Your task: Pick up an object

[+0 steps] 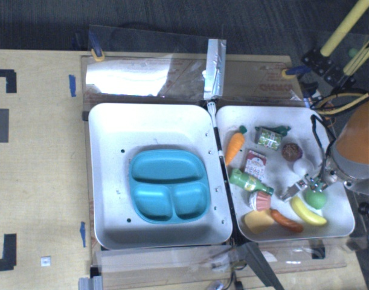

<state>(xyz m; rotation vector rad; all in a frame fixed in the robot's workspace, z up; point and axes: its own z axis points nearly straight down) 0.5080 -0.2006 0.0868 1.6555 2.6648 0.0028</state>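
The right bin (338, 227) holds several toy foods. An orange carrot (234, 147) lies at its left, with a green-labelled can (269, 138) and a dark red ball (291, 151) further back. A red and white packet (255, 164) and a green bottle (249, 181) lie in the middle. Near the front are a yellow wedge (258, 221), a red sausage (286, 220), a banana (308, 211) and a green apple (317, 200). My gripper (302, 186) hangs low over the bin's right part, just left of and above the apple, close to the banana's upper end.
The left bin (105, 162) holds a blue divided tray (169, 184). The grey arm with its orange band (356, 144) comes in over the right bin's right rim. Cables and a yellow bar (347, 20) stand at the back right.
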